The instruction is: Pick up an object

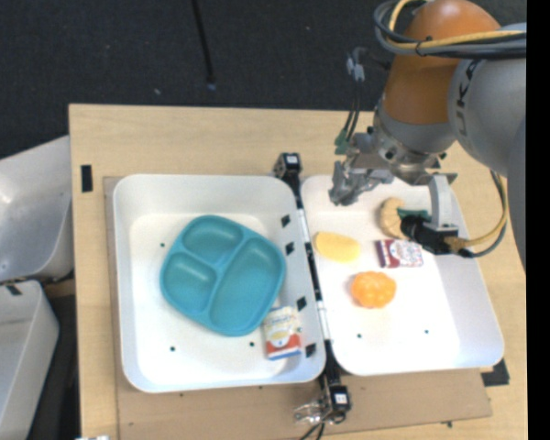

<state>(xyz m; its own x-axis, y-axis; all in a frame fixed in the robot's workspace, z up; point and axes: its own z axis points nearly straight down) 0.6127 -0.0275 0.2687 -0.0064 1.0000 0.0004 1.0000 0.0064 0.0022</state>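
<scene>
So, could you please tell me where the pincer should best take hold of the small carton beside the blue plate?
Probably from above, across the small carton's narrow sides: it lies free on the left bin's floor, though the blue plate crowds its upper edge.

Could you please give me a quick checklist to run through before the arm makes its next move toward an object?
1. Gripper over the right bin: ok.
2. Object between the fingers: not ok, none seen.
3. Targets apart from each other: ok for the yellow piece and the orange piece.
4. Tan piece free of the cable: cannot tell.
5. Small packet lying flat: ok.
6. Finger opening: cannot tell.
</scene>
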